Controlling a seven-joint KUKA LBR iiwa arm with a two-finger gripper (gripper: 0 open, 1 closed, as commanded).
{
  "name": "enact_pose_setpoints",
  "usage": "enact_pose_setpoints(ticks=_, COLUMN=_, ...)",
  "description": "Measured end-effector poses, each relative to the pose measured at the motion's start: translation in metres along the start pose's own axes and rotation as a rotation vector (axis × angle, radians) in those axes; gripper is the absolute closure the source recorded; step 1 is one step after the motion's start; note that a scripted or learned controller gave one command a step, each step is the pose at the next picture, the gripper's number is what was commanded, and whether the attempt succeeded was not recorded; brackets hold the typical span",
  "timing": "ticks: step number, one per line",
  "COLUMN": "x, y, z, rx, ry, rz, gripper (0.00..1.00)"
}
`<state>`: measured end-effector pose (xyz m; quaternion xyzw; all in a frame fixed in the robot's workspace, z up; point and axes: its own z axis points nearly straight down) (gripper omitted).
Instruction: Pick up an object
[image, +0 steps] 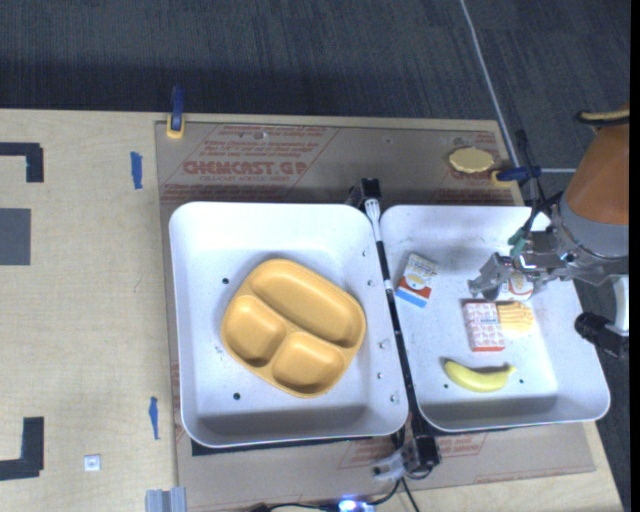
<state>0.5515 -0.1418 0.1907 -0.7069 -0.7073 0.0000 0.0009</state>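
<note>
- Nearest us, the banana (479, 375) lies flat in the right bin (580, 400), free to grasp.
- Beyond it rests the card (487, 324).
- We place the gripper (497, 276) just above the card; its state cannot be told.
- The small carton (416, 279) lies apart.

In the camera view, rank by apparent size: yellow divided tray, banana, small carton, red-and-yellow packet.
1. Yellow divided tray, clearly largest.
2. Red-and-yellow packet.
3. Banana, close to the packet, so unsure.
4. Small carton.
</note>
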Motion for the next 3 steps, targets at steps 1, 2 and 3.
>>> enact_pose_setpoints(ticks=1, x=0.009, y=-0.005, z=0.096, rx=-0.003, ry=-0.002, rz=0.001, gripper=0.0)
enact_pose_setpoints(ticks=2, x=0.009, y=-0.005, z=0.086, rx=-0.006, ry=-0.003, rz=0.002, gripper=1.0)
enact_pose_setpoints(ticks=3, x=0.066, y=-0.035, z=0.006, rx=-0.003, ry=-0.001, rz=-0.001, gripper=1.0)
